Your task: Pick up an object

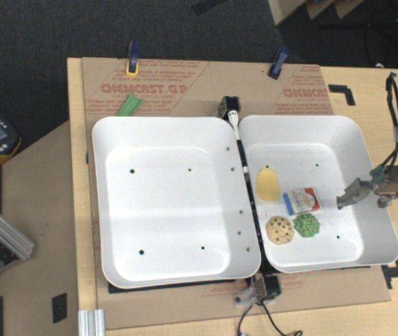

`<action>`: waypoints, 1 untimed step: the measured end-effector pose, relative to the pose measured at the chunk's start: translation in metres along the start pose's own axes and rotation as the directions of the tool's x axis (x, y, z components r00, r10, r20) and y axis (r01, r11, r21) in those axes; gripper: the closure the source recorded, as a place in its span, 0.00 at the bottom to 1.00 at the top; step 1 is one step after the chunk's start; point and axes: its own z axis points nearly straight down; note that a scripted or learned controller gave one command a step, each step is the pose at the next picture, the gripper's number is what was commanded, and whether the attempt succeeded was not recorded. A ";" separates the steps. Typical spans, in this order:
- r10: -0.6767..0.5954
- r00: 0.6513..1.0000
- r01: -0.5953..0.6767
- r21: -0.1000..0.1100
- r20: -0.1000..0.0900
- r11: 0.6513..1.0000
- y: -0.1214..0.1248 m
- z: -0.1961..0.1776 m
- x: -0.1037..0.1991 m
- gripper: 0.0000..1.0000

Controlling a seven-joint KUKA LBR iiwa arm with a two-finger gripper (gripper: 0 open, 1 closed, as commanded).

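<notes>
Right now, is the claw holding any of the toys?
No. The claw holds nothing; it hangs over the right bin, apart from the small packet.

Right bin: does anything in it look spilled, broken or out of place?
Nothing stands out. The right bin holds a yellow piece, a small packet, a cookie and a green ball, all lying close together near the middle wall. The gripper hangs apart from them, to their right.

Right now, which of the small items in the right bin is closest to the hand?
The red, white and blue packet, just left of the hand. The green ball, cookie and yellow piece lie farther left.
</notes>
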 end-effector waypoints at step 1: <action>-0.015 1.000 0.015 -0.004 -0.003 1.000 0.067 0.137 0.061 0.00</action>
